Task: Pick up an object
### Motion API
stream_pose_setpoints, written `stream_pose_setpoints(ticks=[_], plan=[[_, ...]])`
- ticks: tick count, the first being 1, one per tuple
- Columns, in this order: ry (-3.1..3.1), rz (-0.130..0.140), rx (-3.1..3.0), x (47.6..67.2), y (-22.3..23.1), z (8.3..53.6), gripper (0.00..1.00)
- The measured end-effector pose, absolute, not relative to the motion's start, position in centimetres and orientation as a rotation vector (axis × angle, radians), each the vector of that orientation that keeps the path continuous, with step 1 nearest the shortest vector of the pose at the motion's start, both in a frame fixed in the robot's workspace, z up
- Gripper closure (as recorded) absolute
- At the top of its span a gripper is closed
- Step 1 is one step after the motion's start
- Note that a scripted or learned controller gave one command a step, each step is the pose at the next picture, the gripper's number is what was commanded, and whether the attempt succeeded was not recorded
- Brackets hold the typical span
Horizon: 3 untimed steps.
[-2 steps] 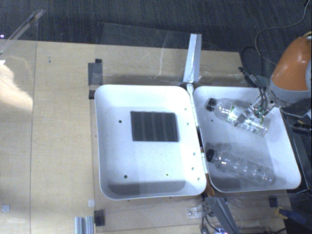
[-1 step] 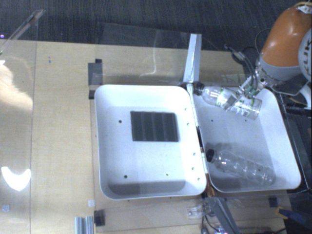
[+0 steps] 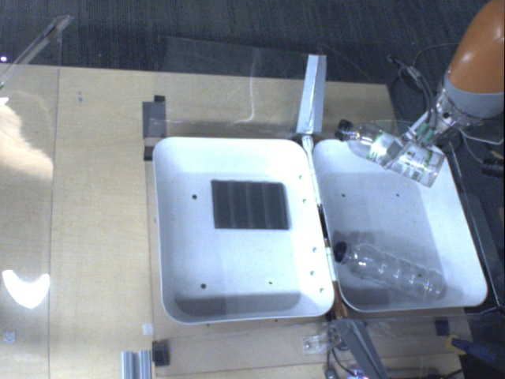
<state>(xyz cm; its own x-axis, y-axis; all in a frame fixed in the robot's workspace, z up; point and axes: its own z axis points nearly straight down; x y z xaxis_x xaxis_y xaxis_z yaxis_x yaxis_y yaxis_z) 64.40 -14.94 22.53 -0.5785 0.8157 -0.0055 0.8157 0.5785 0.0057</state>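
Clear bottle (image 3: 388,269) lies low; pincer (image 3: 416,138) seemingly grips another bottle (image 3: 387,151).

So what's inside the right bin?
One clear plastic bottle lies on its side near the front of the right bin. A second bottle hangs above its back edge at the hand; the floor beneath is partly covered.

A pale wooden bench (image 3: 87,235) fills most of the scene, with dark grey carpet-like floor (image 3: 237,6) beyond its far edge. Clear plastic sheets (image 3: 24,180) seem to stand at the left and far sides, catching bright glare from overhead light. Loose cables (image 3: 430,61) trail over the far right.
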Motion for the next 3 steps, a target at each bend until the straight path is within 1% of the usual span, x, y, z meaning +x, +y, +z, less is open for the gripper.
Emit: stream_pose_setpoints(ticks=[1,2,3], plan=[[2.871,0.002,1.262,61.4,-16.1,11.1,1.0],[2.822,0.016,1.309,60.4,-19.0,10.5,1.0],[2.831,0.001,1.373,62.3,-20.3,10.4,1.0]])
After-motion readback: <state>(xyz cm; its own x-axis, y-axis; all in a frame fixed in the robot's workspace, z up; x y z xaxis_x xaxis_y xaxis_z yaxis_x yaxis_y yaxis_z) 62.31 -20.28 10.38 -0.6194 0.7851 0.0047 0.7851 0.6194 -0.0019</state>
